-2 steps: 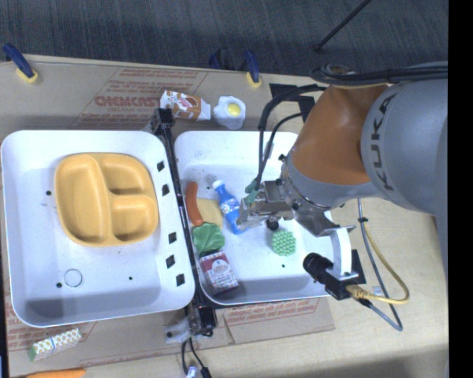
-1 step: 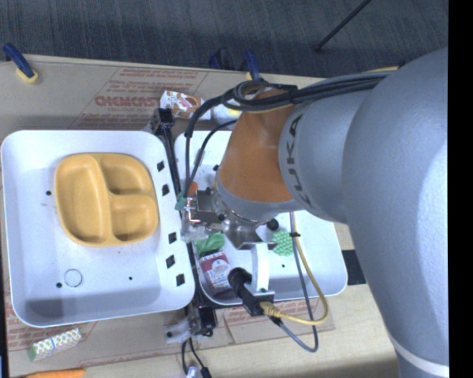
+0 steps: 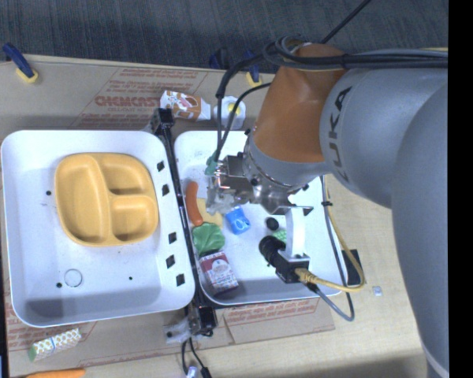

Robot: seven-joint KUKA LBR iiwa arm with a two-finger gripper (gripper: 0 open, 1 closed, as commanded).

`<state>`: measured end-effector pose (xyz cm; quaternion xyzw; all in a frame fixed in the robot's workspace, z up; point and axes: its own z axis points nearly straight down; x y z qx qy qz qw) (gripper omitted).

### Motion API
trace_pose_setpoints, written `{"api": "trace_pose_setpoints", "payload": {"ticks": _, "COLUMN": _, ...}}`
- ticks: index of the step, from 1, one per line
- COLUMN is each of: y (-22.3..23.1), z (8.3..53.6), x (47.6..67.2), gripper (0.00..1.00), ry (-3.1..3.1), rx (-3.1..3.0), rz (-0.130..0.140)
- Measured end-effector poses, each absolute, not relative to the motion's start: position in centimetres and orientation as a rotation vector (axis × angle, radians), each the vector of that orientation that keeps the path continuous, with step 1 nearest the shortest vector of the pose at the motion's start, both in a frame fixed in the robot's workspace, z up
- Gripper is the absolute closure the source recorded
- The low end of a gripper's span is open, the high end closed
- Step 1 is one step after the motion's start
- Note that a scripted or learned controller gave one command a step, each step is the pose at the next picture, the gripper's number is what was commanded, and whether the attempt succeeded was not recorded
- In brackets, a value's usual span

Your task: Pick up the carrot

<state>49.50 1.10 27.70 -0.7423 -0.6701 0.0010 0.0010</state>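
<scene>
The carrot [image 3: 193,203] lies in the right-hand bin [image 3: 256,286], close against that bin's left wall, a little left of the frame's centre. It is a small, slim orange piece, smooth and slightly glossy like a toy, set roughly upright in the picture with its upper end near the bin's middle height and its lower end meeting a green leafy item [image 3: 207,237] — whether the green is the carrot's own top or a separate toy cannot be told.

The gripper [image 3: 221,189] hangs just to the right of the carrot, at the centre of the frame, under the arm's orange band [image 3: 296,113]. Its metal parts are crowded and partly hidden by the wrist, so how it is set cannot be told; nothing is seen between it and the carrot to show a hold.

Just right of the green item sits a small blue object [image 3: 237,220], and below it, toward the bin's lower left corner, a dark red packet [image 3: 218,273]. In the left bin [image 3: 24,211] a yellow divided tray [image 3: 106,198] rests in the upper half — well apart from the carrot, across the wall between the two bins.
</scene>
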Motion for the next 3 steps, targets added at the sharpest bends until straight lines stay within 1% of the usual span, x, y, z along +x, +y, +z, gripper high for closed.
{"api": "trace_pose_setpoints", "payload": {"ticks": 1, "y": 1.0, "z": 19.1, "x": 47.5, "gripper": 1.00, "ry": -1.953, "rx": -2.455, "rz": 0.006}}
{"api": "trace_pose_setpoints", "payload": {"ticks": 2, "y": -3.0, "z": 29.2, "x": 49.9, "gripper": 1.00, "ry": -1.965, "rx": -2.449, "rz": 0.002}}
{"api": "trace_pose_setpoints", "payload": {"ticks": 3, "y": 1.9, "z": 20.8, "x": 47.7, "gripper": 1.00, "ry": -1.845, "rx": -2.536, "rz": 0.006}}
